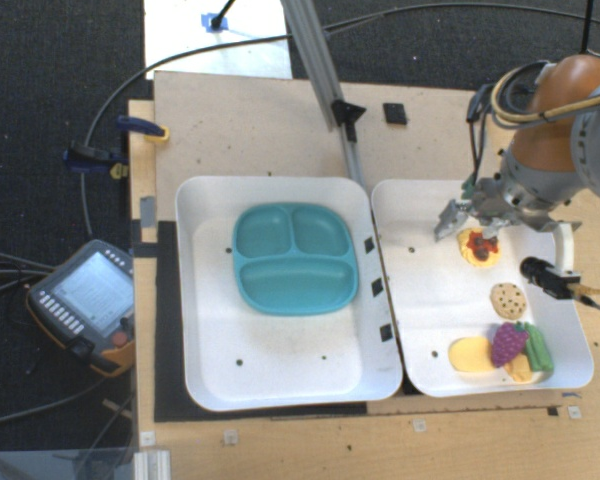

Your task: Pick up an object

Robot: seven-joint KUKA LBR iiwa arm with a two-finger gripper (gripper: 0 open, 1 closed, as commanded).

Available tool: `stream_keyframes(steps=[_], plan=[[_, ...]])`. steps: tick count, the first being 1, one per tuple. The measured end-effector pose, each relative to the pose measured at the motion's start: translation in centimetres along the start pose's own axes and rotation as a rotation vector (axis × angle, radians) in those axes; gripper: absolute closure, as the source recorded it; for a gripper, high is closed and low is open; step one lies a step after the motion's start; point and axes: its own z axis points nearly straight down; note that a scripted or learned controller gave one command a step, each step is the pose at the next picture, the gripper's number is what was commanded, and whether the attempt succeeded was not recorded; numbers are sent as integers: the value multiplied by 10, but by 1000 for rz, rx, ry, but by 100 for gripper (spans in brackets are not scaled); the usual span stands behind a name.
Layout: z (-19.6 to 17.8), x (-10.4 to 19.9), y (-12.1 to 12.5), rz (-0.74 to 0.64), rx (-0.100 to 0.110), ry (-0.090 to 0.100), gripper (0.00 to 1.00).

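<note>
My gripper hangs over the back of the right bin, its fingers spread open with nothing between them. Just below and right of the fingertips lies a small round yellow and red toy pizza, partly under the wrist. A speckled cookie lies further toward the front. At the front right corner sit a purple bunch of grapes, a yellow piece and a green piece, pressed close together.
A teal divided plate rests in the left bin. A black fitting juts in near the right bin's right wall. A grey pole slants across the back of the bench. A teach pendant lies at left.
</note>
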Motion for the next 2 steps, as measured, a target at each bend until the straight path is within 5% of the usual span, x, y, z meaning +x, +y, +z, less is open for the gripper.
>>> stream_keyframes(steps=[1, 2], plan=[[60, -4, 5, 1, -3, -1, 0], [69, -4, 7, 1, -7, -2, 0]])
